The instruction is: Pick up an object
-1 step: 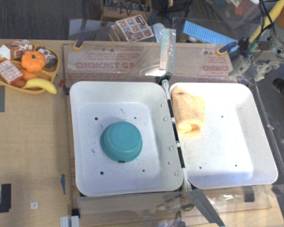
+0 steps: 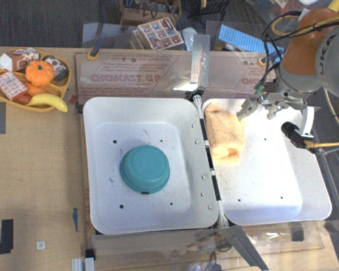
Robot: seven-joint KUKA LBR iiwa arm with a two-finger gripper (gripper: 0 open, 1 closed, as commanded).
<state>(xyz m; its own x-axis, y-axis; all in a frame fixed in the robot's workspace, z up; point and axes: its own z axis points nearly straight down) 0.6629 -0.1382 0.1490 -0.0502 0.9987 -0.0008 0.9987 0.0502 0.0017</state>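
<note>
A teal bowl (image 2: pixel 145 169) lies upside down in the middle of the left bin (image 2: pixel 101 117). A crumpled tan cloth (image 2: pixel 224 134) rests against the left wall of the right bin (image 2: pixel 305 202), near its far corner. My gripper (image 2: pixel 257 109) hangs over the far part of the right bin, just right of the cloth and above it. Its two fingers (image 2: pixel 244 109) are spread apart with nothing between them.
A yellow dish (image 2: pixel 0 89) of toy food with an orange pumpkin and a banana sits at the far left of the bench. A clear plastic panel (image 2: pixel 135 75) stands behind the bins. A black cable end (image 2: pixel 292 133) dangles from the wrist over the right bin.
</note>
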